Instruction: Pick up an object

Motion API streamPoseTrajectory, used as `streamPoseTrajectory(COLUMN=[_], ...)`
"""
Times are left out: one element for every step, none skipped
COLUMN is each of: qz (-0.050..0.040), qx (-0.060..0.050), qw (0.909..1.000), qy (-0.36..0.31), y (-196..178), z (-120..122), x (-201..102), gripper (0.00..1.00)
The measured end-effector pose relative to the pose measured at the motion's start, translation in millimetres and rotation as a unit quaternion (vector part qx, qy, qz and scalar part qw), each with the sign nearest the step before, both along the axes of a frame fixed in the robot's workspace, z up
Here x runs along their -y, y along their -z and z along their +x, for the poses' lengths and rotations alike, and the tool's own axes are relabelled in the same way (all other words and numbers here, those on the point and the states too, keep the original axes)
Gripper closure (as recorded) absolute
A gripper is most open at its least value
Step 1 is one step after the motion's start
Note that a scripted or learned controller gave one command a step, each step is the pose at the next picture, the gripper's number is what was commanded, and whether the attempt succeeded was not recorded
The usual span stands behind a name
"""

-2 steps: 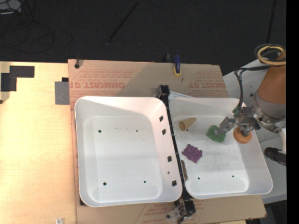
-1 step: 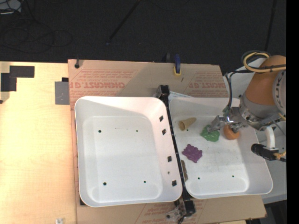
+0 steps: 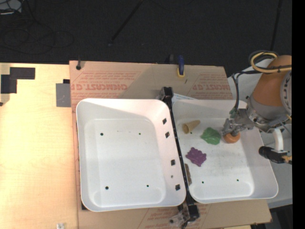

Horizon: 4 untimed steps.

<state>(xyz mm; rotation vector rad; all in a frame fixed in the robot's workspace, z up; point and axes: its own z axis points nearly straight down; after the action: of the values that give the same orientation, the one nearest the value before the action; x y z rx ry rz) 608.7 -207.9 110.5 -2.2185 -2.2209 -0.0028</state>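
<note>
My gripper (image 3: 232, 129) hangs low over the right bin (image 3: 238, 185), near its far right side. Directly under it, touching or nearly touching its tip, sits a small orange object (image 3: 232, 138). Just to the left of that lies a green lump (image 3: 210, 136). A tan cone (image 3: 191, 126) lies further left, close to the divider between the bins. Nearer the front, a purple grape-like cluster (image 3: 196, 156) rests on the bin floor. Whether the orange object is gripped is hidden by the gripper body.
The left bin (image 3: 124, 156) stands beside the right one, with a black divider strip (image 3: 172, 142) between them. Cardboard (image 3: 119, 82) lies under both bins. A wooden bench top (image 3: 33, 151) extends to the left.
</note>
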Motion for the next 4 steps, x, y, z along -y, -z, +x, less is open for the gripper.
streamPoseTrajectory(qz=[0.0001, 0.0001, -0.0021, 0.0002], qx=[-0.001, -0.001, 0.002, -0.003], qw=[1.0, 1.0, 1.0, 1.0], qy=[0.002, 0.003, 0.002, -0.001], y=[-10, -19, -75, -19], z=[-1, -1, -15, 8], x=[2, 3, 3, -36], gripper=[1.0, 1.0, 1.0, 1.0])
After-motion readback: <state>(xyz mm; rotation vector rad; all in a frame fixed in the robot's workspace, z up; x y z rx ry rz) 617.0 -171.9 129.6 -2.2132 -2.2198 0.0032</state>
